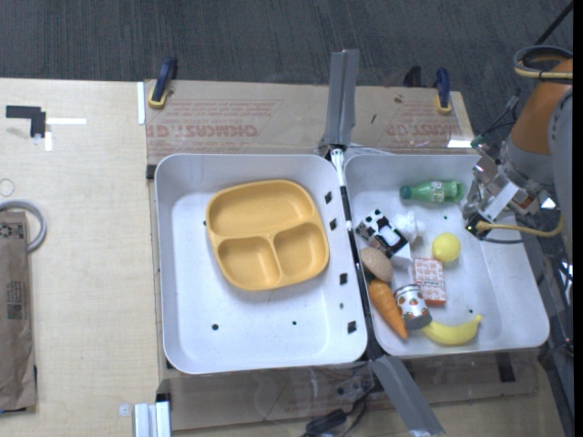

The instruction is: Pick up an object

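Note:
The right bin (510, 335) holds a green bottle (432, 190) lying on its side at the back, a black-and-white toy (386, 230), a yellow lemon (445, 247), a brown potato-like object (375, 263), a red-and-white carton (428, 279), an orange carrot (386, 309), a small can (414, 305) and a yellow banana (453, 331). My gripper (485, 206) hangs over the bin's right rear edge, just right of the green bottle and above the lemon. Nothing shows between its fingers.
The left bin (182, 335) holds a yellow divided plate (268, 233). A grey divider post (342, 98) stands between the bins at the back. Cardboard with blue clamps (165, 78) lies behind both bins. A brown bag (15, 299) lies at the far left.

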Controlling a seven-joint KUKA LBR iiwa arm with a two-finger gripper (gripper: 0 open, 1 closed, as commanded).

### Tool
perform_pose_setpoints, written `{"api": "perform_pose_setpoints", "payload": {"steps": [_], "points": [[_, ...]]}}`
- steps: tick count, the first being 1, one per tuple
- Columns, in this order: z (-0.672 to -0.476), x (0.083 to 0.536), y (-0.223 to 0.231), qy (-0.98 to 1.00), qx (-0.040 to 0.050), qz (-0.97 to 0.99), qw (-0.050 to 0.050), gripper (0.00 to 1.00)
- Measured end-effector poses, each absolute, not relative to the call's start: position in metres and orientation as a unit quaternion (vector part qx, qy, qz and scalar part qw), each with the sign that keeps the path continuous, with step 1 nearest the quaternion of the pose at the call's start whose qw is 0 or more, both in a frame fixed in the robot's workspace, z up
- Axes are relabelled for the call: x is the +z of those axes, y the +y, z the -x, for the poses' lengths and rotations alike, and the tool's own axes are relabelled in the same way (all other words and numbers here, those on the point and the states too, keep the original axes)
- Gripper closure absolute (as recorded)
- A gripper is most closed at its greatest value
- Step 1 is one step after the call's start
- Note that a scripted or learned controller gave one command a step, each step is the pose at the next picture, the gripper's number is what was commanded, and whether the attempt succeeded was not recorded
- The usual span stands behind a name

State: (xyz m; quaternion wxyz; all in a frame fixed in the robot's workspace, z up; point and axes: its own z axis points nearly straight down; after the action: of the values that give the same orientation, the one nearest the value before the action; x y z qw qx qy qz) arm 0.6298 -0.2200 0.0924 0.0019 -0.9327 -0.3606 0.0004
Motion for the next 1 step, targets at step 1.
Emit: {"api": "perform_pose_setpoints", "payload": {"steps": [1], "points": [[-0.65,0.0912,-0.2,-0.408,0.0034,0.913,0.001,1.0]]}}
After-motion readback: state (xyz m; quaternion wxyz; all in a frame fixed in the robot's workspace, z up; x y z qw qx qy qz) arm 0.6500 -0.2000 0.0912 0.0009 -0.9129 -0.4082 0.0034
